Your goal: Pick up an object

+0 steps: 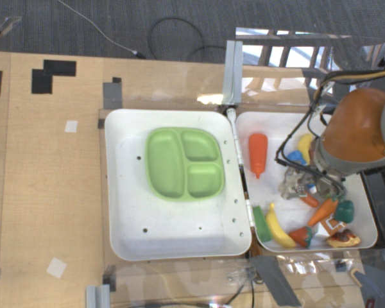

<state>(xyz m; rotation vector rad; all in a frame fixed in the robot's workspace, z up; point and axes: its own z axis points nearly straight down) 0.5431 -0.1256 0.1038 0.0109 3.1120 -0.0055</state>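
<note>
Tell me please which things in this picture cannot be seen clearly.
- Gripper, camera view: the arm's orange band hangs over it, so what it touches stays unclear.
- Blue and yellow toys: partly hidden behind the arm and cables.
- Toy pile in the right bin near its lower right corner: small and overlapping, some shapes unreadable.
- Carrot: its upper end runs under the gripper.

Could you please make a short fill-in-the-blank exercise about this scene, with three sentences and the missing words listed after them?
1. The green divided plate lies in the ____ bin.
2. The gripper is above the ____ bin, close to the toy carrot.
3. The orange-red bottle lies apart from the yellow ____ near the bin's front edge.

Missing words: left; right; banana
</note>
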